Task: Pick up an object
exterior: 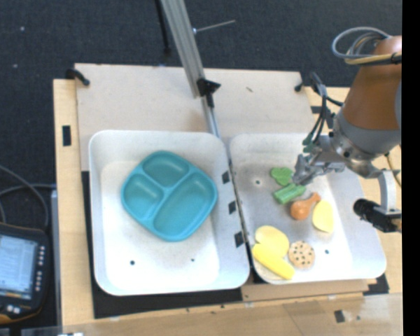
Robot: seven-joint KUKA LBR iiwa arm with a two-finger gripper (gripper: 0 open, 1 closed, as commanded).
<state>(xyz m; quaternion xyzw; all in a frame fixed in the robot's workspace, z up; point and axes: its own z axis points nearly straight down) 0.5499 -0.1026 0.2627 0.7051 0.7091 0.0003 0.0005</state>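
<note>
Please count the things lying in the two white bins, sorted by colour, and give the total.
Teal: 1, divided plate
Green: 2, pieces
Orange: 1, drumstick
Yellow: 3, pieces
Tan: 1, cookie
Total: 8

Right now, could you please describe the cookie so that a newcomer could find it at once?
Look in the right-hand white bin, at its near edge. Beside the yellow banana-like toy lies the cookie: a small, flat tan disc, and the one piece speckled with dark chips.
</note>
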